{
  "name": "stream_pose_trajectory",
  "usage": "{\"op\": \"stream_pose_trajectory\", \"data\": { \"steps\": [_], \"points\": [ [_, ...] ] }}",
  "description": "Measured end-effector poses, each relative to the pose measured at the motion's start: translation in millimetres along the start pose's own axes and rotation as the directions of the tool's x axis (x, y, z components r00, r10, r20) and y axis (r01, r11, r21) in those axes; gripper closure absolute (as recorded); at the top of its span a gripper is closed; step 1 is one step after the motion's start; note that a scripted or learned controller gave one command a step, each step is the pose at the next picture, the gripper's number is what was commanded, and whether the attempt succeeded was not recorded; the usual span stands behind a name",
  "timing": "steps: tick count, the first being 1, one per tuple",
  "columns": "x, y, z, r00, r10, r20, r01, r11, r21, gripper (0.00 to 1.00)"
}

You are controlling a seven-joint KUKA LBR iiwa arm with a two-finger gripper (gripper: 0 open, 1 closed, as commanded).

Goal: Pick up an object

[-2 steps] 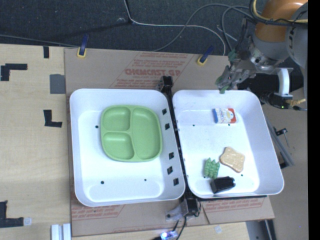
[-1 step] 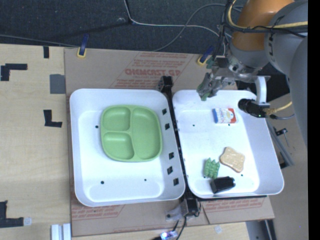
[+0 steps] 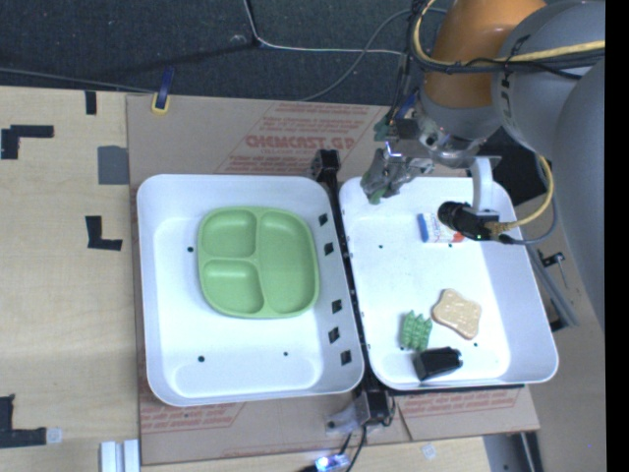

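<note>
The grey arm (image 3: 550, 67) hangs over the right bin's (image 3: 501, 362) far left corner. Nothing sits between its jaws; I cannot tell their spread. Toast slice (image 3: 457, 312), green toy (image 3: 414, 330) and black block (image 3: 436, 363) lie unpicked at the bin's near edge.
</note>
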State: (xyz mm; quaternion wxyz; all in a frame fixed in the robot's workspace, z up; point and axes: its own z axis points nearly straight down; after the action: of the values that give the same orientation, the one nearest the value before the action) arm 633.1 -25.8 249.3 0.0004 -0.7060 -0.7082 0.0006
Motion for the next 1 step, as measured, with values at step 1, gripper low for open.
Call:
{"op": "stream_pose_trajectory", "data": {
  "steps": [1],
  "points": [
    [54.2,-20.9,16.5,1.000,-0.001,0.000,0.001,1.000,0.003,1.00]
  ]
}}
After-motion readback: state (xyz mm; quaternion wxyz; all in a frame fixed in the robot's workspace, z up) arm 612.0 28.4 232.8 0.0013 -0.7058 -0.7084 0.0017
